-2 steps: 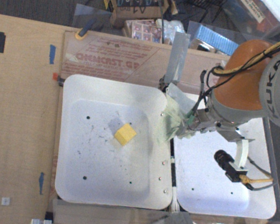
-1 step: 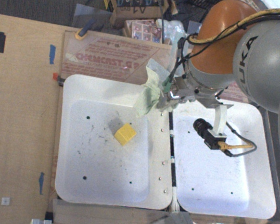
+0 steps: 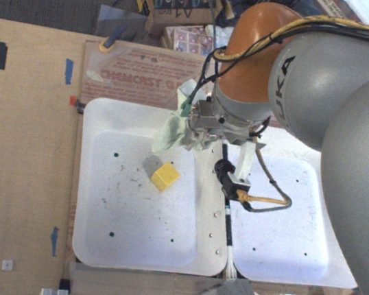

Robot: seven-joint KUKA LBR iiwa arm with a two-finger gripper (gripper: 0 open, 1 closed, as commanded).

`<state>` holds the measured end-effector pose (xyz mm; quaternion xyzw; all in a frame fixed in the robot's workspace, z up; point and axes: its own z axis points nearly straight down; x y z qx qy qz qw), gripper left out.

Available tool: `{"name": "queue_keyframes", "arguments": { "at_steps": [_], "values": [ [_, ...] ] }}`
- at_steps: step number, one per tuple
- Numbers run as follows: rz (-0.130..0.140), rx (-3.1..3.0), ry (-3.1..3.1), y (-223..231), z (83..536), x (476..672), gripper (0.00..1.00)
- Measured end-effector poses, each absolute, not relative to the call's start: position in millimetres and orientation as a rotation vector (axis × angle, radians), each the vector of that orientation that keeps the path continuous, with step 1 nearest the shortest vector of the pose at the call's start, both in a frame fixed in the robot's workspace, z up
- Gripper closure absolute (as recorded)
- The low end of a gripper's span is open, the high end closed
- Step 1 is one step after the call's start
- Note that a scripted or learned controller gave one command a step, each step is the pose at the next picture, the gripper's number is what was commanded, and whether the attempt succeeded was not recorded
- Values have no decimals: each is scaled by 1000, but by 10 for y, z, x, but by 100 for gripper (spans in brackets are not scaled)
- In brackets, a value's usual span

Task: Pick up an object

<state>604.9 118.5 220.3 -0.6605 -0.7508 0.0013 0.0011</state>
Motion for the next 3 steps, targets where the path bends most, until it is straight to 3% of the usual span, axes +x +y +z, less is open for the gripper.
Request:
{"name": "queue_keyframes", "arguments": {
  "at_steps": [1,2,3],
  "values": [
    [1,-1617,-2692,1065,2000,6262,100],
    [-3,-1621,-2694,1062,2104,6272,100],
    [-4,-1444,-2795,1569,2208,6334,100]
  ]
}}
